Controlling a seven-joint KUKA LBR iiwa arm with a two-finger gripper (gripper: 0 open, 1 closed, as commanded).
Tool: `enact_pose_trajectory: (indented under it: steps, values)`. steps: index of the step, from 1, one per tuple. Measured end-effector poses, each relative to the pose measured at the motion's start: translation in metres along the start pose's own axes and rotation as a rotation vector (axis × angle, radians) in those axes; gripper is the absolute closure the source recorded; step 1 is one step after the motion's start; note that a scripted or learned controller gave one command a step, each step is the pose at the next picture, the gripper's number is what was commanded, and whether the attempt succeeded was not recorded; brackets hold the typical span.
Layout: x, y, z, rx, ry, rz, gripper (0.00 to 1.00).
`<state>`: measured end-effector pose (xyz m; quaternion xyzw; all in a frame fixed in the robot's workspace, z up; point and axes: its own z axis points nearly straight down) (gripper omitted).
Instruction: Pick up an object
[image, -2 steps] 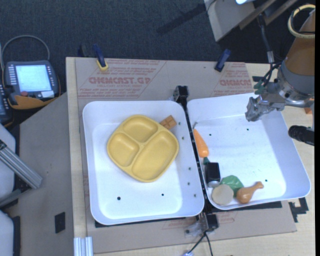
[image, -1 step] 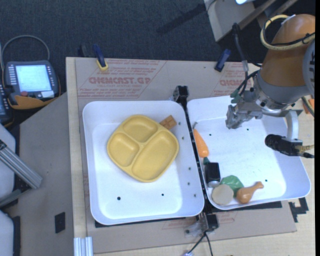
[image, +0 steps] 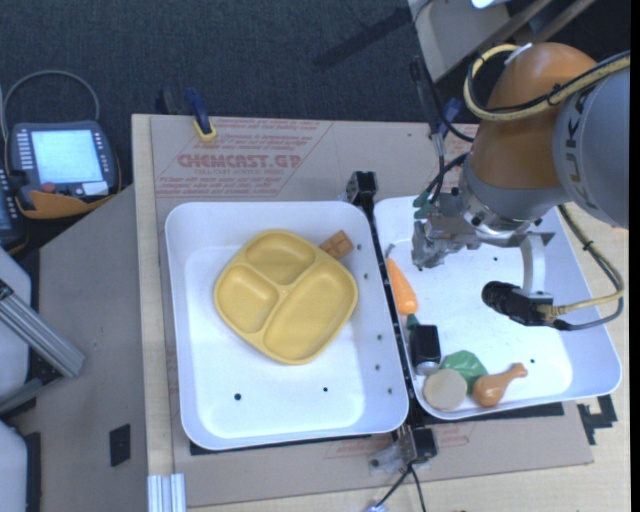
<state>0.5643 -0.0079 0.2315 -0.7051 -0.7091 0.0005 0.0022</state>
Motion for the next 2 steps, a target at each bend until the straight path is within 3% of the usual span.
enact_pose_trajectory:
  steps: [2]
  values:
    - [0.095, -0.020, -0.004, -0.004, -0.001, 0.001, 1.00]
